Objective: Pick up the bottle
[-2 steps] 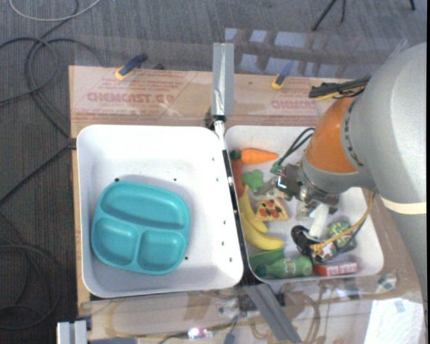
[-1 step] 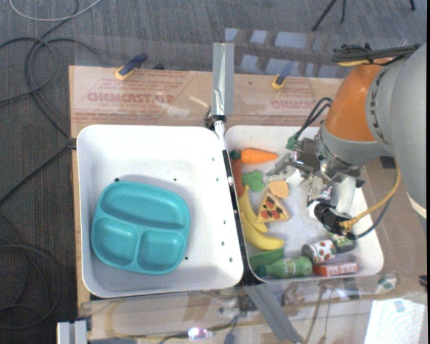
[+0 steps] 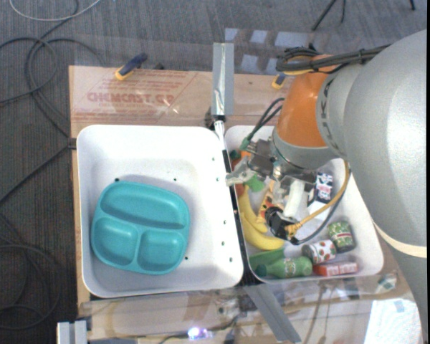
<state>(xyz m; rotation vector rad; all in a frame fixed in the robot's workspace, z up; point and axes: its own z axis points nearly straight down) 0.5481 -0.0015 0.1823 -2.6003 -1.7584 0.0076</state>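
Note:
The bottle (image 3: pixel 285 267) is green and lies on its side along the front wall of the right bin (image 3: pixel 365 260). My gripper (image 3: pixel 274 196) hangs low over the middle of that bin, below the orange band of the wrist. It is above the banana (image 3: pixel 256 229) and a short way behind the bottle, apart from it. Cables and the gripper body hide what lies directly beneath.
The left bin (image 3: pixel 150 138) holds a teal divided plate (image 3: pixel 140 226). In the right bin, a red-labelled can (image 3: pixel 321 250), a green can (image 3: pixel 341 236) and a flat red packet (image 3: pixel 337 269) crowd the front right corner next to the bottle. A small white carton (image 3: pixel 325 186) stands further back.

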